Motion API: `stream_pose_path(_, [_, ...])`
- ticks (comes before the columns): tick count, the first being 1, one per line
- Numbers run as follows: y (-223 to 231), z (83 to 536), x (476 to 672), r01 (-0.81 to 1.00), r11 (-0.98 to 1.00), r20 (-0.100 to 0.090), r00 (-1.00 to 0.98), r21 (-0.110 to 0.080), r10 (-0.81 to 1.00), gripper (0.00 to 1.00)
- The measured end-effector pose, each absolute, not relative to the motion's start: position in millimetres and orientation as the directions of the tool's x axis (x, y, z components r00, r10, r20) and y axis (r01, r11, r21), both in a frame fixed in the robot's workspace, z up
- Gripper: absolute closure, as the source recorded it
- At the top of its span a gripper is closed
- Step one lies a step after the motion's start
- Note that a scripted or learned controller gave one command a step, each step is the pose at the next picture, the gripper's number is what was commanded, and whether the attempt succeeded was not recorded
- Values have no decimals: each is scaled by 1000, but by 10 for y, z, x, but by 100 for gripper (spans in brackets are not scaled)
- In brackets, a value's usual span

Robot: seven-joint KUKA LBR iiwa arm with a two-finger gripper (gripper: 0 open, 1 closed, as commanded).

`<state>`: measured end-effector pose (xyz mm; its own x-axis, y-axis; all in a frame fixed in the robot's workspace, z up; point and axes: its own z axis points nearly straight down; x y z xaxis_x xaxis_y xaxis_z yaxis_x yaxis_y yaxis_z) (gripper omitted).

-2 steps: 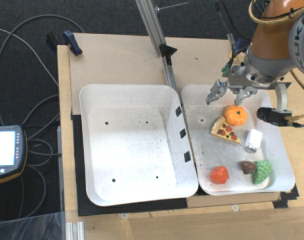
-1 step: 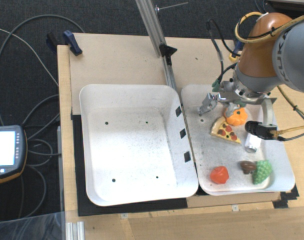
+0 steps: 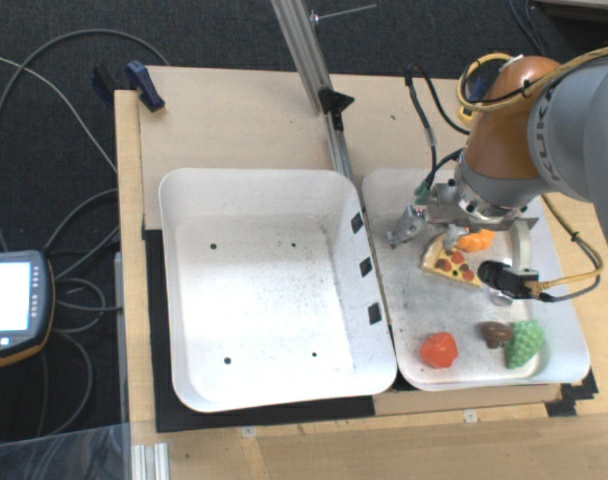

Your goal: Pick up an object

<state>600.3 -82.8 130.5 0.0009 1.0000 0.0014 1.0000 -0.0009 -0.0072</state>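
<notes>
My gripper [image 3: 454, 236] hangs low over the right bin [image 3: 414, 358], just above the pizza slice [image 3: 452, 264]; whether it is open, I cannot tell.

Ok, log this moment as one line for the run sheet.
arm: over right bin | claw: low above pizza slice and orange piece | loose: red tomato, green grapes, brown piece
</notes>
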Motion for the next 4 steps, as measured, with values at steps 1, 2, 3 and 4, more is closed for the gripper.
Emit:
stream_pose_path(1, [-822,1450,6026,1000,0,2,0,1,1000,100])
stream_pose_path(2, [-847,2050,5959,1000,1,-1,-1,7,1000,100])
stream_pose_path(3, [-843,2623,5876,1000,2,-1,-2,8,1000,100])
stream_pose_path(4, [-839,2728,5883,1000,1,0,-1,3,1000,100])
